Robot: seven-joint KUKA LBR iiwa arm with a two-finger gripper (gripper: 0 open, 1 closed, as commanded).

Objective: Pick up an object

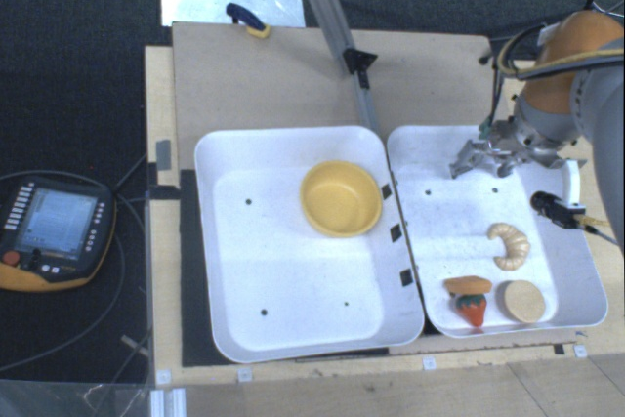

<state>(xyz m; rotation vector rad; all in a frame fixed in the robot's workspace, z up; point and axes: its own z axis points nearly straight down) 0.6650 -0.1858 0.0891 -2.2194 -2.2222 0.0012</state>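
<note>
Two shallow white bins sit side by side on the bench. The left bin [234, 308] contains one item: a yellow bowl [341, 198], upright, toward the bin's 1 o'clock area, near the divide between the bins.

The right bin [435, 239] contains four items, all grouped toward its 5 o'clock corner: one croissant [510, 244]; one round tan cookie [523, 301] at 6 o'clock from the croissant; one small bun-shaped piece [468, 285] at 9 o'clock from the cookie; one red strawberry [473, 309] touching the bun's lower edge.

The gripper [480, 156] hangs over the right bin's 12 o'clock area, well apart from the four items. Nothing is visible between its tips; whether they are spread or closed cannot be told.

One teach pendant [49, 231] lies on the floor at 9 o'clock from the bench.
</note>
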